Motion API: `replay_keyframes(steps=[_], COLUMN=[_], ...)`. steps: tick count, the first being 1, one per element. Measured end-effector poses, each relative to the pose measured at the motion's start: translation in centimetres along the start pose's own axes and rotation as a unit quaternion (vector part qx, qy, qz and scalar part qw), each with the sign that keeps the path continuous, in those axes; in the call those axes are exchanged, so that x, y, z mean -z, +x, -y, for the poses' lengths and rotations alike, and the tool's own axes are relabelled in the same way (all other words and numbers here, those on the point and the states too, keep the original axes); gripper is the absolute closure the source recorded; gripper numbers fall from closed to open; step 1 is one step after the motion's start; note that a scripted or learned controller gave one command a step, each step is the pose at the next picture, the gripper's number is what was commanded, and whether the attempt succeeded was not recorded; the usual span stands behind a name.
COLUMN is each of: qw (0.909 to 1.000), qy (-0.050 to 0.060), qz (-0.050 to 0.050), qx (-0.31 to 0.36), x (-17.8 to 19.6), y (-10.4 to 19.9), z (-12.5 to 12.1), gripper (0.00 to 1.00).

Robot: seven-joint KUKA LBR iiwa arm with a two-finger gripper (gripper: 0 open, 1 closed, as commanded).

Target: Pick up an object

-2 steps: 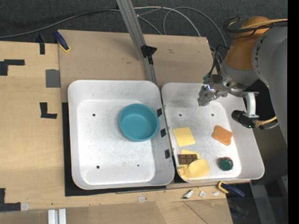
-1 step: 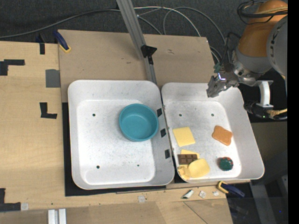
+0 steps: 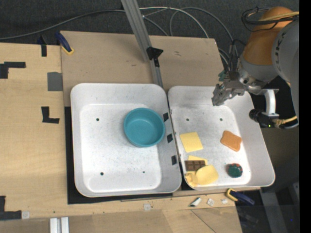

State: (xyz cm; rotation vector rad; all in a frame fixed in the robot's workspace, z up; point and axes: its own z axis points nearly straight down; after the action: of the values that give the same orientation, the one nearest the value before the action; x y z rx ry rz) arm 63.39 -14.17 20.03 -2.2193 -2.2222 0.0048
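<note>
Orange block (image 3: 231,141) looks like the nearest candidate: it lies in the right bin (image 3: 257,154), just below the gripper (image 3: 219,97) and a little toward the arm side. The gripper hangs over the bin's upper part, near the back rim, nothing between it and the floor that I can see. Can't tell its state at this resolution.

Other options, all further down from the gripper: yellow square (image 3: 191,141) down and away from the arm, a yellow lump (image 3: 205,175) touching a brown bar (image 3: 194,165) near the front rim, a dark green ball (image 3: 234,170) past the orange block. Teal bowl (image 3: 143,126) sits in the left bin (image 3: 87,130), well apart from the gripper.

My take for the pick: go for the orange block or the ball, both stand alone. Centre over it before descending and straddle the narrow side. Avoid the yellow/brown cluster, as touching items risk a double grab or a slip. The yellow square looks flat, so likely hard to get under.

Hard to read: the gripper tip blends into the wrist hardware, the brown bar is partly covered by the lump, and the ball is too small to tell its shape for sure.
</note>
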Motion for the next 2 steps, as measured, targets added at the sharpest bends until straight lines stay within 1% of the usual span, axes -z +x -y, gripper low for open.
replay_keyframes(steps=[1,2], qw=[1.0000,1.0000], qy=[0.000,-0.001], qz=[-0.001,-0.002], qx=[0.002,0.003], x=[0.0,1.4], y=[4.6,9.6], z=[2.2,3.7], gripper=[1.00,1.00])
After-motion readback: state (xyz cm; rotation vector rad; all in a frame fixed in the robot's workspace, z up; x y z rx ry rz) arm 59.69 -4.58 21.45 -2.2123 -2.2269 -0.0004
